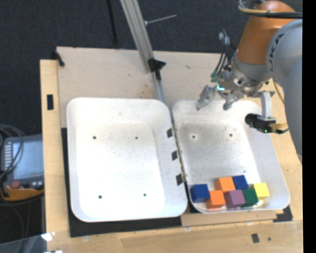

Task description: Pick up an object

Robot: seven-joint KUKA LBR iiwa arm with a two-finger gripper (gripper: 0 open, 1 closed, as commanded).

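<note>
Several small cubes lie bunched at the near edge of the right bin (210,141): a blue one (199,192), two orange ones (226,183) (216,197), a purple one (235,198), a green one (250,196), a yellow one (261,190) and another blue one (240,182). My gripper (216,101) hangs over the far edge of the right bin, well away from the cubes. Its two fingers are spread apart with nothing between them.
The left bin (121,157) sits beside the right one, with black clips (175,155) along the shared wall. A slanted aluminium post (139,30) rises behind the bins. A pendant with cables (18,165) lies off the bench at the left.
</note>
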